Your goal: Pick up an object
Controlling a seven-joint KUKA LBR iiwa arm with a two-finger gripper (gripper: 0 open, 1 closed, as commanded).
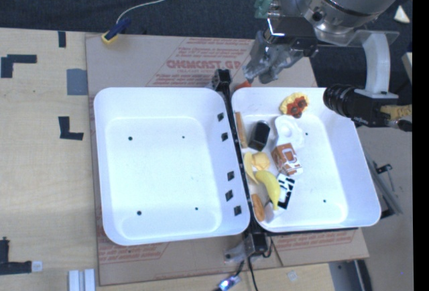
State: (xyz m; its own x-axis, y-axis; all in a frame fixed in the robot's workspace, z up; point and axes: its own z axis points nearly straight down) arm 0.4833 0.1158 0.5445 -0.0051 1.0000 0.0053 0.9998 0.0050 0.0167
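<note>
The grey arm's claw [265, 68] hangs above the far edge of the right shallow white bin [335, 206], near the black hinge between the bins; whether it is open or closed cannot be told, and nothing is seen in its grip. The objects lie clustered at that bin's left side: a yellow plastic banana [269, 187], a small black block [259, 135], a white cup-like piece [289, 129], and a red-and-yellow toy [295, 104] toward the far rim. The left white bin [161, 169] sits beside it on the desk [40, 169].
</note>
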